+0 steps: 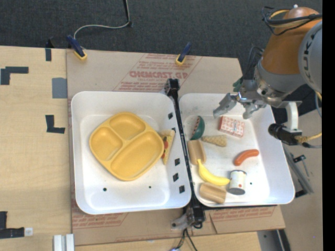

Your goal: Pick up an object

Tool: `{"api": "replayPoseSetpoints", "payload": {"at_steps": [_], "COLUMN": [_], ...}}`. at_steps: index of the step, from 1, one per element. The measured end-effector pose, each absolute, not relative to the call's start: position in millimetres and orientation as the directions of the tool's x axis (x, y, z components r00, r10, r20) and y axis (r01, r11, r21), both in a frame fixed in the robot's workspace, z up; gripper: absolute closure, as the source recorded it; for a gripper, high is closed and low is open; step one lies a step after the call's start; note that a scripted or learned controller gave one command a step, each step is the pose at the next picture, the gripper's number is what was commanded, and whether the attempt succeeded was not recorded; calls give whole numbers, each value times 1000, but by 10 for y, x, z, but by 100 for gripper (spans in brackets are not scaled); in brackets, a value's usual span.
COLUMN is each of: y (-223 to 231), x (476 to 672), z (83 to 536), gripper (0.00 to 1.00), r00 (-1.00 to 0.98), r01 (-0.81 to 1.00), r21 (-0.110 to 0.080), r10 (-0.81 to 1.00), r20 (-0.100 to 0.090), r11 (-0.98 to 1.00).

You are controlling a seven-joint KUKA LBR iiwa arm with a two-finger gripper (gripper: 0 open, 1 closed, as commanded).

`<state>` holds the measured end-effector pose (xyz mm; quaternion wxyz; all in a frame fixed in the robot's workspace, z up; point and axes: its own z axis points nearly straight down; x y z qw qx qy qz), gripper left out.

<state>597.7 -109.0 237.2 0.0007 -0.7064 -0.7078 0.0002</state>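
- Pink box (pixel 231 126): lies in right bin (pixel 272 166), upper part, just below the hand (pixel 237 106).
- Hand: fingers spread apart, nothing between them, hovering over the box's top edge.

Yellow divided plate (pixel 127 145) in left bin (pixel 84 192); cardboard (pixel 104 72) beneath.

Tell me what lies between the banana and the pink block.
In the camera view, a waffle cone lies between the banana and the pink block.
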Motion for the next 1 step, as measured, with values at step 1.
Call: {"api": "replayPoseSetpoints", "payload": {"at_steps": [1], "y": [-1136], "x": [5959], "z": [862], "gripper": [0], "r00": [-1], "r01": [1000], "r21": [2], "r10": [1000], "r20": [1], "r11": [1]}}
